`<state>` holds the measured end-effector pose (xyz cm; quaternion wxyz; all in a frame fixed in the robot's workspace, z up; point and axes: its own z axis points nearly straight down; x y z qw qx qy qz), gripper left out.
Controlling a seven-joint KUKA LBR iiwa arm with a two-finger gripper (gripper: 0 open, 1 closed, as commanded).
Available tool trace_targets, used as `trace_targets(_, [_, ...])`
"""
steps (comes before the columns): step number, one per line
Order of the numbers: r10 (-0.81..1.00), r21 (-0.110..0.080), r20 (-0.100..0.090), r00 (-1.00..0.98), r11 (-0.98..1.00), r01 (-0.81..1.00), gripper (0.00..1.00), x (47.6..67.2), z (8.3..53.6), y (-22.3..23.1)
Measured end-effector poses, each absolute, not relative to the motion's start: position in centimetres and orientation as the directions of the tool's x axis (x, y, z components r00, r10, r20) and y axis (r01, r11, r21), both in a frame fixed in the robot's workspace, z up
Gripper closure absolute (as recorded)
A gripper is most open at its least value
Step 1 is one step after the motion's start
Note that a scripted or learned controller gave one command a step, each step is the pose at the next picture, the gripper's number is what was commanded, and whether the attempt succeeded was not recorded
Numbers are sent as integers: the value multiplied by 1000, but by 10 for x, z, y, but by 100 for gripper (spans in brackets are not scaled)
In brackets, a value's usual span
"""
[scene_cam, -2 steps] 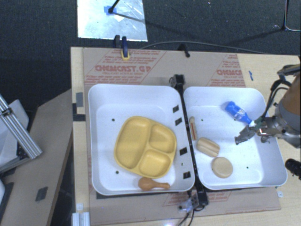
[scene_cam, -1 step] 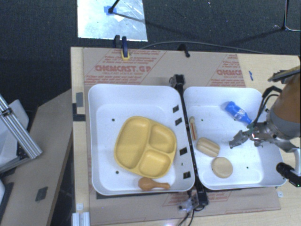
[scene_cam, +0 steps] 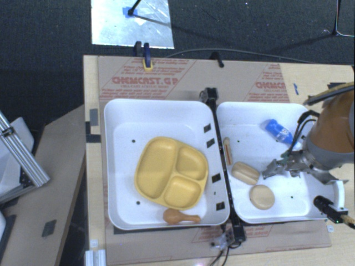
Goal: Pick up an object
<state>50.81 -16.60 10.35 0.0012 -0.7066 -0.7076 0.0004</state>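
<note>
Jaws [scene_cam: 275, 168] possibly empty, their spread hard to tell, hover in the right bin [scene_cam: 244, 115], at three o'clock from the bun [scene_cam: 244, 173].

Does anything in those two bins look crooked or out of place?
Little stands out. The yellow tray sits turned at an angle to the left bin, with a drumstick against the front wall. In the right bin, a stick lies along the divider.

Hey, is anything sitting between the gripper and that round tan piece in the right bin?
Nothing visible does. The gripper hangs over the right bin, and the round tan piece lies just below and left of it in the view, with bare bin floor between them.
</note>
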Motion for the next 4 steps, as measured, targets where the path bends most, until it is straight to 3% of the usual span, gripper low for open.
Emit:
trace_targets(1, [1000, -1, 1, -1, 1, 1000, 0, 508, 84, -166])
trace_targets(2, [1000, 3, 0, -2, 2, 1000, 100, 510, 95, -166])
trace_targets(4, [1000, 7, -2, -5, 5, 1000, 100, 512, 201, -161])
